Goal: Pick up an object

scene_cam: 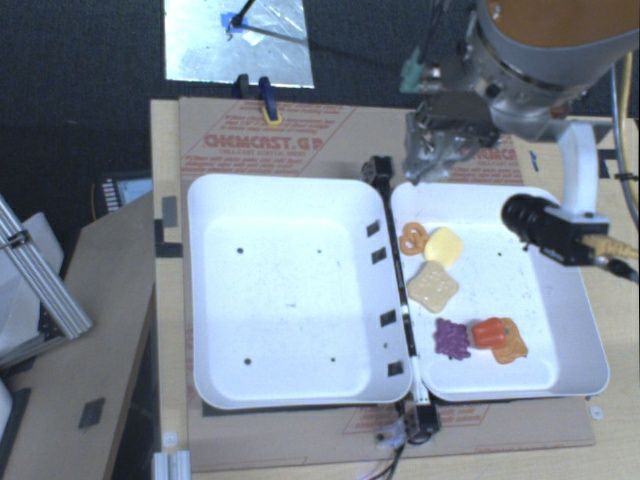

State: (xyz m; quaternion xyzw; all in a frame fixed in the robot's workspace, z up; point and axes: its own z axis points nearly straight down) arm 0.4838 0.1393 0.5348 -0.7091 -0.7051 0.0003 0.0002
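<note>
Closest to the lens, high at the right: the grey arm [560,28] with its orange band, reaching in from the right edge. Below it, the gripper [432,171], hanging above the far rim of the right bin [575,353], close to the seam between the two bins. Nothing visible in its grasp; degree of opening impossible to tell from this angle. Well apart from every item below. In the right bin, all within its left half: an orange pretzel-shaped ring [413,237] near the seam, just beside a yellow lump [446,247] on its right; toward the front from those two, a pale toast-like slab [433,288], turned cornerwise on the bin floor; further forward again, a purple grape cluster [452,339], and just beside it on the right a red piece [489,332] lying against an orange piece [513,350]. Of these, the ring and the yellow lump nearest to the gripper. To the left, the left bin [215,268], white, with a few small dark dots on its floor. Along the seam, a row of small black clips [379,256]. Under both bins, a brown cardboard sheet [300,133] with red lettering. At its far edge, a blue and yellow clamp [268,103]. Beyond that, on dark carpet [80,68], a square silver sheet [238,26]. At the far left, a slanted aluminium rail [40,278] beside a tan tabletop [110,298].
</note>
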